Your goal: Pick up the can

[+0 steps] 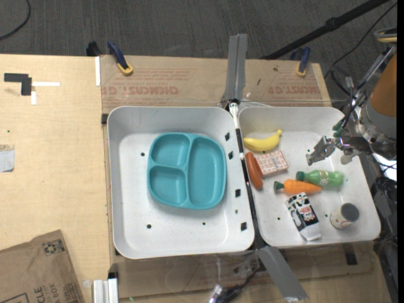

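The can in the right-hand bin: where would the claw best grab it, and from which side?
Probably from straight above, closing across its round sides. The can seems to stand upright in the near right corner of the right bin, its circular top facing up. The bin wall crowds two sides, so a sideways approach looks awkward. The claw is farther back.

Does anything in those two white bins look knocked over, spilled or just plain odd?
Nothing is spilled or broken. The only oddity: the small can in the right bin lies tipped on its side near the front right corner, and the milk carton beside it lies flat too.
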You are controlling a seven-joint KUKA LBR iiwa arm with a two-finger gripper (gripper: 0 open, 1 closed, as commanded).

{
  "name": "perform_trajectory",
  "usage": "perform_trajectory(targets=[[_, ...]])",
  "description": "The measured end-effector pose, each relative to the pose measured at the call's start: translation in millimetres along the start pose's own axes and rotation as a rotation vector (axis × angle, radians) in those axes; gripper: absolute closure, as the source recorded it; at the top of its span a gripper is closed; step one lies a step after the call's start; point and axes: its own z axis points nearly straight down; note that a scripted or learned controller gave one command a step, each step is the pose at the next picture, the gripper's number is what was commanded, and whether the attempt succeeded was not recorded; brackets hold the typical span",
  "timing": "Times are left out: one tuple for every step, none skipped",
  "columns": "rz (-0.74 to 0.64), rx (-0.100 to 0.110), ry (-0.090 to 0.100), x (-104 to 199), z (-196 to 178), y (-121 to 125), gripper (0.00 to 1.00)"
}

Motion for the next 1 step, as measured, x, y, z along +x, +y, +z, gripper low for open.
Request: perform_trajectory(targets=[[0.234, 0.001, 0.001, -47.5, 85.8, -48.2, 0.0]])
